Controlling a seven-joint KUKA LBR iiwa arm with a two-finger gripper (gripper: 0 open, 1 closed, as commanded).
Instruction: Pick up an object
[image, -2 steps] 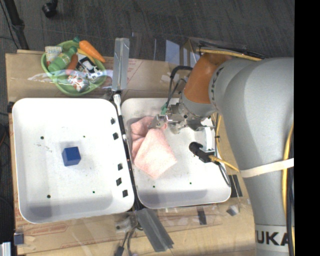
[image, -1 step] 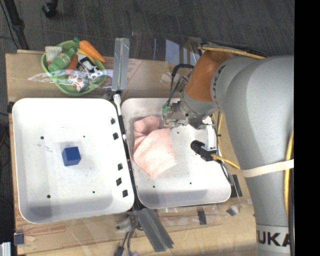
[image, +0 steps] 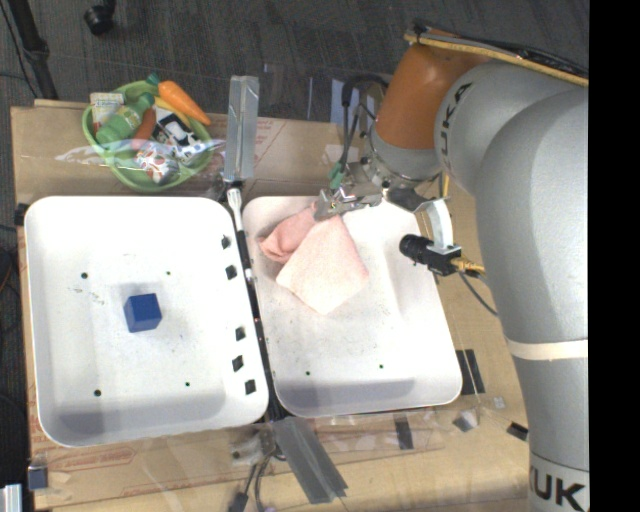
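A pink cloth (image: 322, 258) lies in the far half of the right bin (image: 420, 340), spread in a diamond shape with a bunched fold at its left. Its top corner runs up into my gripper (image: 338, 203), which is above the bin's far edge and pinches that corner between its fingers. The cloth hangs down from there, its lower part touching or just above the bin floor. A small blue cube (image: 143, 311) rests alone in the left bin (image: 60, 380), far from the gripper.
A green bowl (image: 148, 140) full of toy food stands behind the left bin. A grey divider (image: 245, 290) with black clips separates the bins. The arm's big grey body (image: 530, 250) fills the right side, with a black fitting (image: 428, 252) over the right bin.
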